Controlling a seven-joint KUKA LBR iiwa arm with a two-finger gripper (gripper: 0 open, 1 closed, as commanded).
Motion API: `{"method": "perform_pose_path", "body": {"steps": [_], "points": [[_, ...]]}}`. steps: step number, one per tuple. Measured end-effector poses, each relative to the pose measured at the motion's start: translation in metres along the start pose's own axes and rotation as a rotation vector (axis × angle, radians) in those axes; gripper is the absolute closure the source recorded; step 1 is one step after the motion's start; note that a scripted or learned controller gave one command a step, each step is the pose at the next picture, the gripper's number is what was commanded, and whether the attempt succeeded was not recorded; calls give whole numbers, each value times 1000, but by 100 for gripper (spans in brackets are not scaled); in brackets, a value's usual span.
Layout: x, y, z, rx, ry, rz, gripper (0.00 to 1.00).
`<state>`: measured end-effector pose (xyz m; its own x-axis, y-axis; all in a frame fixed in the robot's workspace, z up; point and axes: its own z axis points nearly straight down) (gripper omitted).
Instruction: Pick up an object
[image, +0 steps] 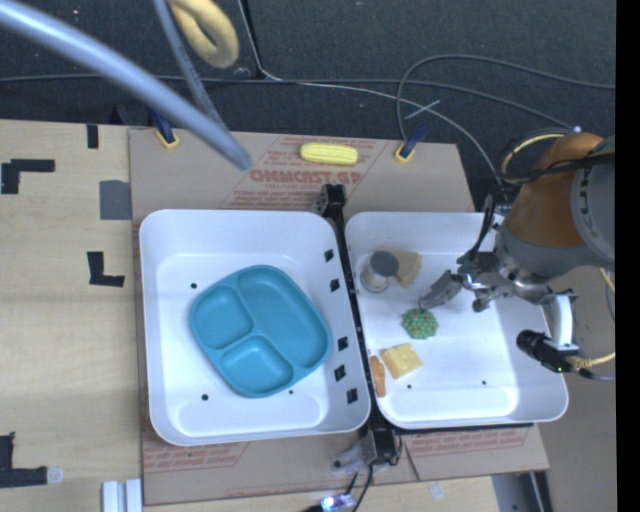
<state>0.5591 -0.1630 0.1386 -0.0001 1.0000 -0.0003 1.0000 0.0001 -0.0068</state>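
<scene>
Both bins (160, 300) look like smooth white plastic with a faint sheen. Inside the left bin, the blue tray (260, 328) is smooth, matt plastic. Right of the tray, the green lump (420, 323) has a bumpy, rough surface. Beneath the bins lies matt brown cardboard (280, 180), on pale wood-look board (60, 330).

I can't resolve how the gripper (447, 290) stands; it reads as a dark blur over the right bin (520, 400); the arm (560, 215) runs out of frame at the right; the grey can (380, 270) hides part of the tan piece (407, 266); the orange bit (378, 374) is too small to identify; a blurred grey bar (120, 65) crosses the top left, cut by the edge.
</scene>
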Motion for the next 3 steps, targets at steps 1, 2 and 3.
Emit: {"method": "perform_pose_path", "body": {"steps": [1,2,3], "points": [[1,0,52,-6,1,-1,0],[1,1,39,-8,0,-3,100],[5,10,-8,-9,0,-2,100]]}}
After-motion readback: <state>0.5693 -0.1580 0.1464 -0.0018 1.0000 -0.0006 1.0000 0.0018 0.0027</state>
